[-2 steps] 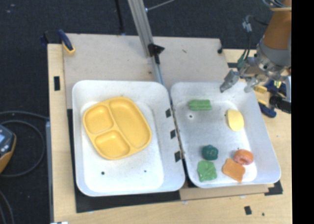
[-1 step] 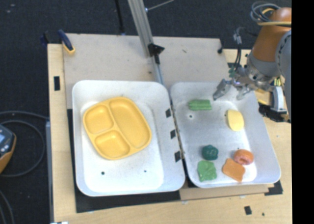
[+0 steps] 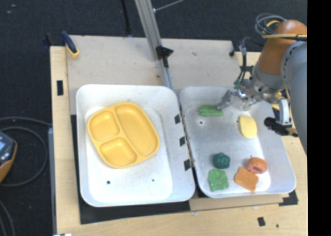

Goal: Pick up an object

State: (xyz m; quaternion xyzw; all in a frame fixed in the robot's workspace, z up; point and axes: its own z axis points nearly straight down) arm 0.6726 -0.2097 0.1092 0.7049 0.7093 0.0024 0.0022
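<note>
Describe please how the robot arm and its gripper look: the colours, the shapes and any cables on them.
The arm is a thick, rounded grey body with a broad orange band above the wrist. Thin cables loop over the top of that band. The gripper is small, metallic and silvery grey, with narrow fingers, and dark fittings sit around the wrist. No readable marking can be made out.

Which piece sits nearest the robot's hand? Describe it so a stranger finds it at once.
Start at the right bin, the one without the yellow plate. Near its far edge, just left of the hand, lies a flat green piece. It is long and light green, alone up there, while the other green ones sit near the front.
</note>
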